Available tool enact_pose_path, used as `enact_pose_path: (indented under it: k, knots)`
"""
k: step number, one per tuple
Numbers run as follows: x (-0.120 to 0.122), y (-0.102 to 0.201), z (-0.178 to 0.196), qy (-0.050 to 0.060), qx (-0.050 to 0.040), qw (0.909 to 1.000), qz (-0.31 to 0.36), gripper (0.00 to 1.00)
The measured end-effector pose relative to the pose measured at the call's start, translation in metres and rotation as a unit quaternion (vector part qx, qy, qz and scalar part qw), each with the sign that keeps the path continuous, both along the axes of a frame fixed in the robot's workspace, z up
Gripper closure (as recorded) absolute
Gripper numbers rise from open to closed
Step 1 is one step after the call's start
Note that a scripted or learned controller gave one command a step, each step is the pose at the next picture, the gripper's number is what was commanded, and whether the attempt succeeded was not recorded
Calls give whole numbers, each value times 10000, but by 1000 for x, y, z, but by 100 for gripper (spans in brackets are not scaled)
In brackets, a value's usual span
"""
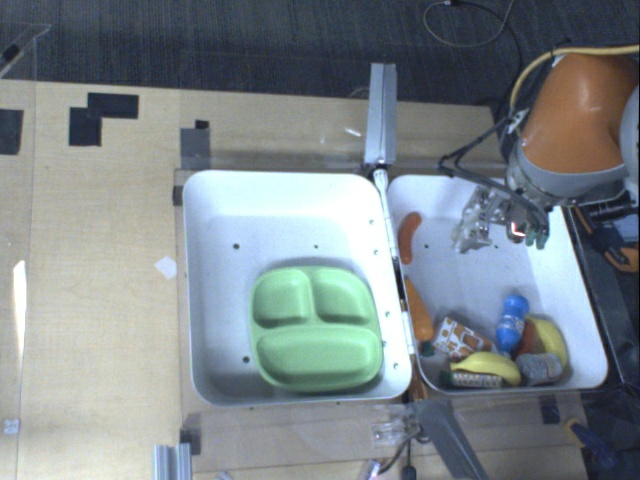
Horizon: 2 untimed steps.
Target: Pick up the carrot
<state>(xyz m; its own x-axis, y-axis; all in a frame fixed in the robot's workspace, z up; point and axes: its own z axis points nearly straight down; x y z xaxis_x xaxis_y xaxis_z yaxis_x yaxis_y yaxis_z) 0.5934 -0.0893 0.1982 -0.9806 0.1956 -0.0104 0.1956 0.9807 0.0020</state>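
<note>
A single fixed camera sits above the counter (90, 268) and looks down at a slant, far enough off to take in both white bins whole: the left bin (200, 298) near the middle of the frame, the right bin (585, 308) toward the right. Dark floor (250, 18) runs along the top, and the arm (575, 108) enters from the right.

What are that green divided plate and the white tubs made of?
The green plate looks like moulded matte plastic: even colour, soft rounded compartments. The white bins seem smooth plastic too, with a faint sheen and rounded corners, though painted metal can't be ruled out.
</note>
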Motion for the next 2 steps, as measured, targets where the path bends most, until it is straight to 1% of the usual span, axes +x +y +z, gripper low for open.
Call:
enact_pose_path:
  k: [1, 2]
  knots:
    - [32, -33, 86, -13, -1, 9991, -420, 100]
    - [57, -37, 15, 7, 1, 9998, -221, 100]
